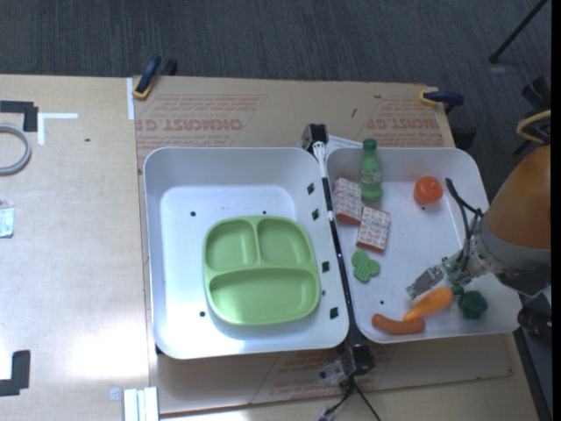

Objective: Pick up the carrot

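The carrot (429,304), orange with a green leafy top, lies slanted near the front right of the right bin (465,172). My gripper (433,278) hangs low just above and behind it, close to its leafy end. Whether they touch is unclear. The grey arm with its orange band (524,207) reaches in from the right edge.
An orange-brown sausage (397,324) lies just front-left of the carrot and a dark green broccoli piece (473,304) to its right. Farther back are a green bottle (371,172), an orange fruit (428,189), two red-and-white packets (361,215) and a green leaf shape (365,266). The left bin holds a green divided plate (261,270).
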Controlling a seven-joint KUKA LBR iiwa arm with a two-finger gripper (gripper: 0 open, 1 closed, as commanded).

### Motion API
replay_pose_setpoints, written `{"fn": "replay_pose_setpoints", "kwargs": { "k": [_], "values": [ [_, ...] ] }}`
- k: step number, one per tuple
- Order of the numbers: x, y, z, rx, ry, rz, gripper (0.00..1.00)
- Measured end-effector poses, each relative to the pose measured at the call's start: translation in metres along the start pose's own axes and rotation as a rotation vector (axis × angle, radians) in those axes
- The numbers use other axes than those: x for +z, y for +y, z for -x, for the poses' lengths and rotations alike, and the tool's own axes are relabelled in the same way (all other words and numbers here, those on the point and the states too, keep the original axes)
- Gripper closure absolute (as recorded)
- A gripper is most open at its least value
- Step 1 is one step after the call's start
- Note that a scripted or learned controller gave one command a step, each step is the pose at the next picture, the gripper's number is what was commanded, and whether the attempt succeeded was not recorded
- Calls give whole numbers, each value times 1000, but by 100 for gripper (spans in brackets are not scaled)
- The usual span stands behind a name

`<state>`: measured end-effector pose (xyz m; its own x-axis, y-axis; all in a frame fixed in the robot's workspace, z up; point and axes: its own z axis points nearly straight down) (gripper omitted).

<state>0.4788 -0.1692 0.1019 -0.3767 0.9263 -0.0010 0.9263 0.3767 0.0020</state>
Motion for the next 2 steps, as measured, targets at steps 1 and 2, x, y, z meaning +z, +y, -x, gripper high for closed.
{"fn": "replay_pose_setpoints", "kwargs": {
  "k": [1,2],
  "values": [
    [-10,1,1,3,-2,2,100],
    [-10,1,1,2,-2,2,0]
  ]
}}
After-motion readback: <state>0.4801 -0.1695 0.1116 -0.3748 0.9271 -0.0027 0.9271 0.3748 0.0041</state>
